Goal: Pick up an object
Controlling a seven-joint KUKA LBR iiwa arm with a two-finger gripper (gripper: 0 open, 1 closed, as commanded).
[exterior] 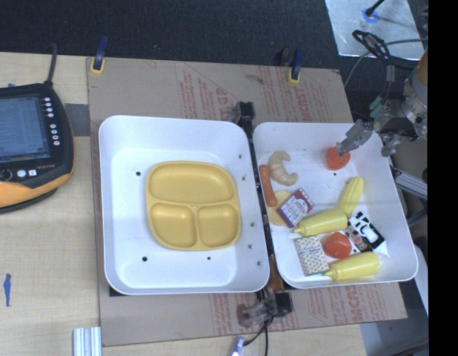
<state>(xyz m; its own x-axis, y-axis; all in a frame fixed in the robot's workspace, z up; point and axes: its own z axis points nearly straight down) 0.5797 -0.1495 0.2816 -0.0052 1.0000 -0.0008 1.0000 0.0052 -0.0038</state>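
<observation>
The right bin (396, 199) holds several toy foods. A small red tomato (336, 159) lies near its far edge. My gripper (367, 151) hangs over the bin's far right corner, open. Its left fingertip (346, 148) is right at the tomato's upper right side, and the right fingertip is well apart from it, so nothing sits between the fingers. Further in the bin lie a croissant (283, 167), a sausage (267, 185), a purple packet (296, 207), a corn cob (351, 193), a yellow bottle (322, 221), a second red tomato (336, 245) and another yellow bottle (355, 267).
The left bin (125, 199) holds a yellow divided plate (193, 204). A teach pendant (21, 143) lies on the bench at far left. Blue clamps (98, 56) pin the cardboard at the back. Cables (373, 43) run behind the right bin.
</observation>
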